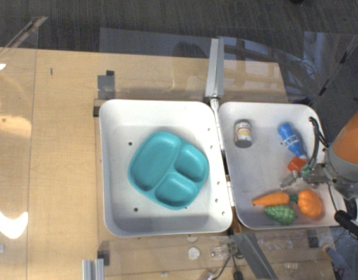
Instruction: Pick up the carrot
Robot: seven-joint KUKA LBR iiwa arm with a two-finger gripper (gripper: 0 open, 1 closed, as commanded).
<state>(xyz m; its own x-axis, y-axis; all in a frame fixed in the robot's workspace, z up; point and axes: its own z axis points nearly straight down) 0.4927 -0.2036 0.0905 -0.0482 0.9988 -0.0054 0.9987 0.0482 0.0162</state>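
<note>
The orange carrot (271,199) lies flat near the front of the right bin (258,168), its green top pointing right. My gripper (298,178) hovers low just above and to the right of it, reaching in from the right edge; the orange-banded wrist (349,150) is behind it. Nothing shows in the gripper's grasp. A small red object (295,164) sits right against the gripper's far side.
A green leafy toy (281,214) and an orange pumpkin-like toy (310,203) crowd the carrot's front and right. A blue bottle (290,137) and a small can (243,133) lie at the back. The left bin (115,214) holds a teal divided plate (169,169).
</note>
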